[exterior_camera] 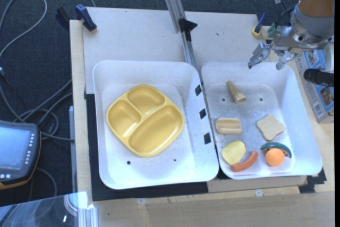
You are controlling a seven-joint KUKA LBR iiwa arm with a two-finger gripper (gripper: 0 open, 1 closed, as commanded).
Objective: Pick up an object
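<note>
My gripper is hanging over the top edge of the right bin with its fingers spread wide and nothing sitting between them. The food toys are all lying below it in that bin: a cone-shaped piece is sitting nearest, well apart from my fingers, then a bread roll and a toast slice side by side. Along the bottom, a yellow chip is touching a red sausage, with an orange ball resting against a teal ring. A yellow divided plate is lying in the left bin.
</note>
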